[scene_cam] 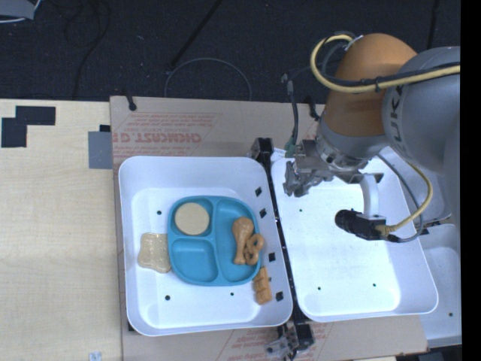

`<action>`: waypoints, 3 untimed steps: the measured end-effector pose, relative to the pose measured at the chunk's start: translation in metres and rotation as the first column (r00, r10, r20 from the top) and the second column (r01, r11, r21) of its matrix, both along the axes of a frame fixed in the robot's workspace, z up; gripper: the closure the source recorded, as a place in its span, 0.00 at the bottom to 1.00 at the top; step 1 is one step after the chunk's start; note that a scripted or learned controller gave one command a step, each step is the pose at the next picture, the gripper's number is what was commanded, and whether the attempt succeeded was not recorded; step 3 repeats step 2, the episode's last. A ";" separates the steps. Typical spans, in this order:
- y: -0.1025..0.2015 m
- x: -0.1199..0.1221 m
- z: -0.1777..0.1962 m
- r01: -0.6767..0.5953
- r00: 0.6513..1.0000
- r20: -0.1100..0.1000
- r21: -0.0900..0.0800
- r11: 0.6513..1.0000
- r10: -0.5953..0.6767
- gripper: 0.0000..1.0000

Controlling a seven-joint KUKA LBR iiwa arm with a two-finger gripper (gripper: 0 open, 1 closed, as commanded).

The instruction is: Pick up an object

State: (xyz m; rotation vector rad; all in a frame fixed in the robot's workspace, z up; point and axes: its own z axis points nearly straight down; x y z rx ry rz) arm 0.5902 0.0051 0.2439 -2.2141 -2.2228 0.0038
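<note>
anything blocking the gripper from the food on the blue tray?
The gripper is over the right bin; the blue tray sits in the left bin. Between them: the two bins' adjoining rims with black clips.

From my remote station I log the grey arm [421, 119] entering from the right, orange band [368, 77] directly above and right of the gripper [294, 183], wrist bent downward, yellow cable looped over the band, finger state unreadable to me
</note>
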 end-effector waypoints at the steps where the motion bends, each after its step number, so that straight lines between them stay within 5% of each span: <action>1: 0.047 -0.011 -0.016 0.001 1.000 -0.001 -0.001 1.000 -0.001 1.00; 2: 0.105 -0.018 -0.009 -0.001 1.000 0.002 0.000 1.000 0.001 1.00; 3: 0.105 -0.018 -0.009 -0.001 1.000 0.002 0.000 1.000 0.001 1.00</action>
